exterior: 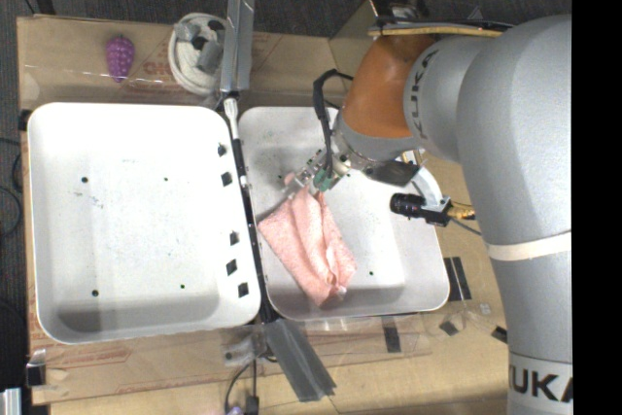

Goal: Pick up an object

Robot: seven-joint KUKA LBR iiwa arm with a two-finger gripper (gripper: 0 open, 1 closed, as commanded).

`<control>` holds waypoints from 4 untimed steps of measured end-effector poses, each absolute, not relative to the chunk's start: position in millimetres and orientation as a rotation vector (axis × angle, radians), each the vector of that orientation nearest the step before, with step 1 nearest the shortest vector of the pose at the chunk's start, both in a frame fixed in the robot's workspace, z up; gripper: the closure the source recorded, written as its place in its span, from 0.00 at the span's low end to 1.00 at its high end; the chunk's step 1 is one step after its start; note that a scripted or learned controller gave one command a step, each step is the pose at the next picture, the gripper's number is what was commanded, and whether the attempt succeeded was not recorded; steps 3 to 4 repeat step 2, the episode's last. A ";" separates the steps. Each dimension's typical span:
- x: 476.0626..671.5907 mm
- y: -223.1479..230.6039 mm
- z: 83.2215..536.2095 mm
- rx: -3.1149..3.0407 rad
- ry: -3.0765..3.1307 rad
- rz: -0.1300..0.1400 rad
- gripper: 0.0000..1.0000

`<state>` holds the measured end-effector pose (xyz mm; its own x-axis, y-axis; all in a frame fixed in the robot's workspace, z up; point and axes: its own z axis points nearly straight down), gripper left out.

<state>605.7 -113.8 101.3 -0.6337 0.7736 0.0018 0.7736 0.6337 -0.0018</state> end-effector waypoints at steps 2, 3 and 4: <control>649.3 -59.5 209.2 -1.081 -2.949 0.001 1.00; 649.3 -59.5 209.2 -1.081 -2.949 0.001 1.00; 649.3 -59.5 209.2 -1.081 -2.949 0.001 1.00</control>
